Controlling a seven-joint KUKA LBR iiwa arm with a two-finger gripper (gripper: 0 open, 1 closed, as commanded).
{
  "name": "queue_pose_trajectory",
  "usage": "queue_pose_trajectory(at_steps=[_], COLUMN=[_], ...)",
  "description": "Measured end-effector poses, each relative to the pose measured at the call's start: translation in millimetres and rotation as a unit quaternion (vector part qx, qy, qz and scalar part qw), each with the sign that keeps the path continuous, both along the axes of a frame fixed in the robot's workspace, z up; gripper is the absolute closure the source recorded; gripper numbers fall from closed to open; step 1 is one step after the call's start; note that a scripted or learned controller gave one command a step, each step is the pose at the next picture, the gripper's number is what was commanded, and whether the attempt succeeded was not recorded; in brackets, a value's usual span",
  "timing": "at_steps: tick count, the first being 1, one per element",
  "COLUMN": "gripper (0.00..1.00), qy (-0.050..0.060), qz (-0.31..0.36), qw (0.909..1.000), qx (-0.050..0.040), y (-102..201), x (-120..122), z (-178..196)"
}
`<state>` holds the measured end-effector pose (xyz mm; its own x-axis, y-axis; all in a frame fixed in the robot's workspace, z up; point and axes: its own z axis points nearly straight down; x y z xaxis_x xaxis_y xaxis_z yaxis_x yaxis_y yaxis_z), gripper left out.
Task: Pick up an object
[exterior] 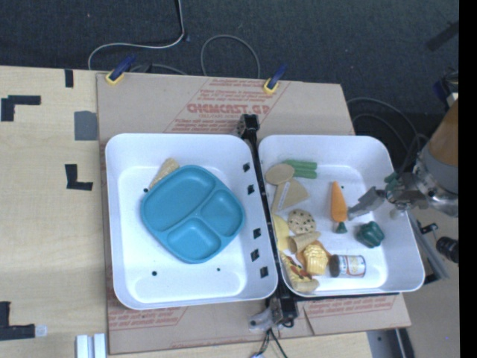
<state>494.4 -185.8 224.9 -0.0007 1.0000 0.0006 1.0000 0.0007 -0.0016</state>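
Tool [376,198] over the right part of the right bin [373,149], reaching in from the right; fingers spread apart, nothing between them, one grey finger [363,200] slanting down-left toward the carrot. Orange-banded wrist of the arm [447,144] at the frame's right edge.

Just left of the finger: toy carrot [338,202], long axis nearly up-down in the frame, narrow orange tip pointing toward the far rim, small green stub at the near end. Just below the tool: dark green lumpy toy [370,234], lying on the bin floor, apart from the fingers.

Further left and nearer the front rim: small jar [348,265] on its side, long axis left-right, dark cap toward the left. Beside it, yellow corn-like piece [315,259], a spotted cookie [301,220], tan wedge [293,193], round tan disc [280,174], and a green stick-shaped piece [301,168] lying left-right near the far wall.

Left bin [123,200]: blue sectioned plate [194,212] tilted diagonally, with a tan piece [164,171] peeking out at its upper-left edge.

Both bins on a cardboard sheet [216,107] on the table [45,222].
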Motion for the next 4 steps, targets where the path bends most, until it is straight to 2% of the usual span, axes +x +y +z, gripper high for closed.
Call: queue_pose_trajectory(at_steps=[1,2,3,4], gripper=[0.00,1.00,0.00,0.00], qy=[-0.005,-0.007,-0.005,-0.004], qz=[0.000,0.001,0.000,0.002], qw=[1.0000,1.0000,1.0000,1.0000], qx=[-0.0024,0.0021,0.0019,-0.0025], y=[19,21,20,71], x=[52,54,53,109], z=[-144,-124,-126,-137])
